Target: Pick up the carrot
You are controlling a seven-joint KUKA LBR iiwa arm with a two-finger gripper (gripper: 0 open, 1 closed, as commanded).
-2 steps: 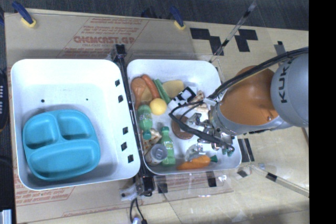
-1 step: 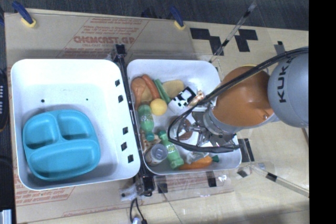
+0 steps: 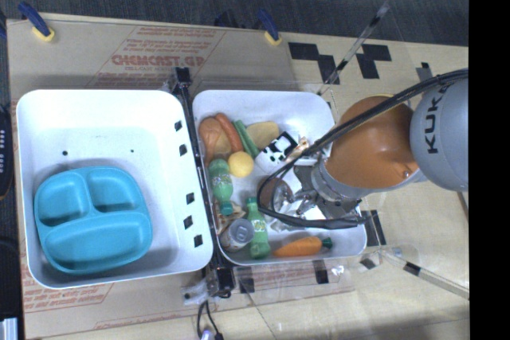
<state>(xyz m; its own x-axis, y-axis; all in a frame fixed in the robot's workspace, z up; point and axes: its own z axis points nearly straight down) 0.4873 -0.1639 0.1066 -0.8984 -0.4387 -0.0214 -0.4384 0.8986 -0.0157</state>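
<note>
Two shallow white bins sit side by side on the bench. The left bin [image 3: 48, 123] holds a blue compartment tray [image 3: 92, 216] of smooth, glossy plastic with rounded corners and three recesses. The right bin [image 3: 263, 101] holds a cluster of toy food items.

The carrot [image 3: 297, 247] lies flat on the floor of the right bin, near the bin's front wall. Its long axis runs almost left to right across the view, slightly raised at the right end. The orange body tapers toward the left; the green stem end [image 3: 325, 243] points right. The surface appears smooth and matte.

Just left of the carrot, a green bottle [image 3: 256, 233] lies beside a round grey can [image 3: 237, 234]. Farther back in the bin are a yellow lemon [image 3: 241, 164], a second, larger carrot-like orange piece [image 3: 229, 131] and a brown rounded item [image 3: 212, 136].

The gripper [image 3: 299, 199] hangs over the right bin, just behind the carrot. Whether the gripper is released or clenched cannot be determined. The arm's orange band [image 3: 370, 143] sits above it, with black cables looping around the wrist.
</note>
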